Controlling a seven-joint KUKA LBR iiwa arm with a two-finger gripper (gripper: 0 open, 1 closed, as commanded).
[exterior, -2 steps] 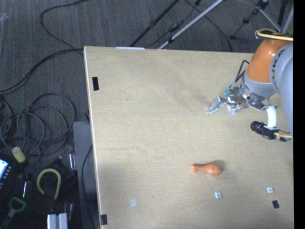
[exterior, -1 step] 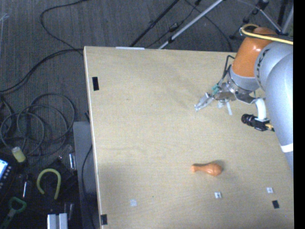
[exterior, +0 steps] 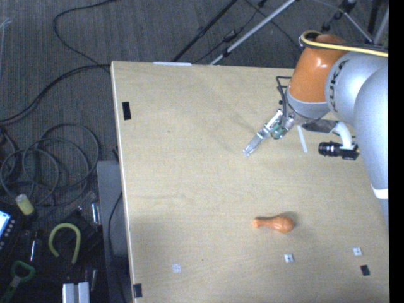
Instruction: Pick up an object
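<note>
Arm: grey KUKA w/ orange band, in from right, wrist over far-right part of the bench (exterior: 189,169).
Gripper (exterior: 259,141): slim tip slanting down-left, above bare wood; grip state can't tell, tip too small and seen side-on. Nothing visibly held.
Object: small orange pear-shaped item (exterior: 275,223), bulb end right, thin neck left, lying flat near the bench's near-right area. Well apart from gripper, nearer the camera.
Step (judgement): approach not done; gripper needs to shift toward near side and descend.
Risk 1: rounded bulb may roll or squirt out if pinched off-centre.
Risk 2: item lies low, so a descent stopping short closes on air; too deep hits wood.
Risk 3: grab at thin neck could tip it out.
Hard to see: bins not made out, surface reads as plain tan board w/ small marks. Arm cut off at right edge. Object's exact kind unclear.
Floor, left: cables (exterior: 50,163), dark.
</note>
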